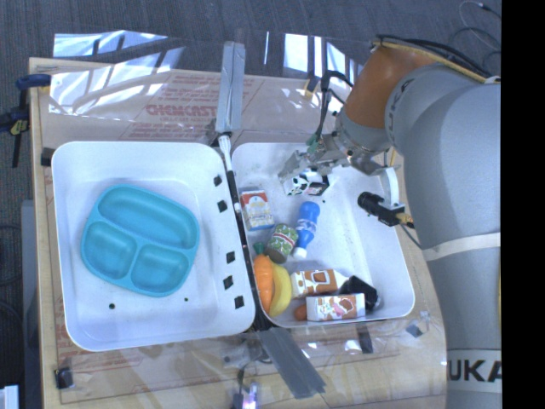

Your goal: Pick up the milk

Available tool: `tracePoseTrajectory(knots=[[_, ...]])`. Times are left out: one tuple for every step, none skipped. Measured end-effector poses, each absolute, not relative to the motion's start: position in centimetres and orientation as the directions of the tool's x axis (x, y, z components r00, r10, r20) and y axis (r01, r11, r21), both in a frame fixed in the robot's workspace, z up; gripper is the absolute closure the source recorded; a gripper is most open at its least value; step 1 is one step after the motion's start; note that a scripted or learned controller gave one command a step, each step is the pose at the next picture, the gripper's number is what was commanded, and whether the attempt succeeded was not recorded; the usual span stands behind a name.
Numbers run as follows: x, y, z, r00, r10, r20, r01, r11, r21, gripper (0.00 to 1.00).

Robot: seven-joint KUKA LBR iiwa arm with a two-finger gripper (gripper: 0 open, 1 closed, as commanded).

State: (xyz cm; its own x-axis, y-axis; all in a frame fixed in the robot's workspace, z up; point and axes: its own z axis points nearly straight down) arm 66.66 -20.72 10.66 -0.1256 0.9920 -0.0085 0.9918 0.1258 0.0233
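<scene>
On the bench (102, 83), the left bin (77, 313) holds a blue sectioned tray (140, 239). In the right bin (387, 254), a small red-and-white carton (255, 209) lies near the divider, with a banana (280, 286) and a carrot (266, 281) below it and a blue-capped bottle (306, 227) at mid-bin. The milk (297, 184), a small cow-spotted carton, sits at the bin's upper middle, pinched between the fingers of the end effector (304, 180). A strawberry-printed carton (335, 308) lies at the near edge.
</scene>
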Motion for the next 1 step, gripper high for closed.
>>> tracePoseTrajectory(knots=[[66.40,-19.41,10.66,-0.239,0.971,-0.019,0.971,0.239,0.019,0.00]])
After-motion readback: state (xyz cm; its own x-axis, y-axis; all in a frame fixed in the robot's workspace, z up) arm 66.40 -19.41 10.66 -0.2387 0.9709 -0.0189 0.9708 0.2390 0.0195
